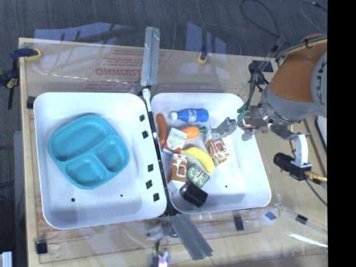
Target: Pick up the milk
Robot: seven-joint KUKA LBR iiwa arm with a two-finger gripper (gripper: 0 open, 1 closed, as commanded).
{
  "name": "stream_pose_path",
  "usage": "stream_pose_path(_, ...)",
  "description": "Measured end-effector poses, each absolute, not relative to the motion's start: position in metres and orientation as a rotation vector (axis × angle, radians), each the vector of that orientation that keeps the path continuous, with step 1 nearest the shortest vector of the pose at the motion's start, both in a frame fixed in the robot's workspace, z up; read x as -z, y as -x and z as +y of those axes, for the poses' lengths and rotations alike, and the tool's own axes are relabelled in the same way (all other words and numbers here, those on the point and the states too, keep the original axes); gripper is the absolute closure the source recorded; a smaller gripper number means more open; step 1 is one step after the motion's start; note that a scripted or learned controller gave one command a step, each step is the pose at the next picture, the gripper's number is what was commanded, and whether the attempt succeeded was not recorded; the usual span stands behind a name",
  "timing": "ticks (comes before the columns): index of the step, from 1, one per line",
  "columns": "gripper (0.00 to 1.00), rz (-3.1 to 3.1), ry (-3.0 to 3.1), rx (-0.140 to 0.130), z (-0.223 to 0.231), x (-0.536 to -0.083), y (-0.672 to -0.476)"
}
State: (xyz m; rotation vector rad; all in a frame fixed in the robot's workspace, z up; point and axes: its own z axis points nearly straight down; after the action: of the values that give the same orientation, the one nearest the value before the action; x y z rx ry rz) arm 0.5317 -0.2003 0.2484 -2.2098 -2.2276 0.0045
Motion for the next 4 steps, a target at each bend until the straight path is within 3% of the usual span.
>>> stream_pose_path(1, 0.00, -2.196, 2.241, -0.006, -0.209, -0.180, -0.550)
stream_pose_path(2, 0.00, -2.160, 2.311, 0.013, -0.211, -0.114, -0.567)
stream_pose_path(4, 0.00, -2.272, 2.207, 0.014, -0.213, -0.108, -0.586)
